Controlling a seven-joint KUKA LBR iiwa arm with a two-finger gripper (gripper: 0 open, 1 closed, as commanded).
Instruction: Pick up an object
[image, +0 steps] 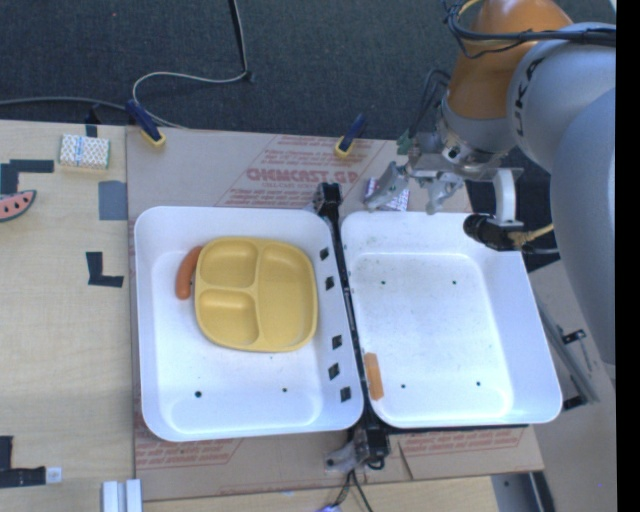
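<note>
A yellow divided plate (255, 293) lies in the left bin (230, 410). Against the plate's left edge rests a small orange-red sausage (185, 273). A short orange piece (373, 375) lies in the right bin (500, 400), against its left wall near the front. My gripper (411, 194) hangs over the far edge of the right bin, close to its back left corner. Its fingers (384, 191) stand apart with nothing between them, so it is open. It is far from every object.
Cardboard lies under both bins, held by blue and yellow clamps (145, 121) at the back. A watermelon-slice toy (14, 205) and a small patterned block (84, 151) sit on the wooden bench at the left. A cable (190, 78) runs across the dark floor behind.
</note>
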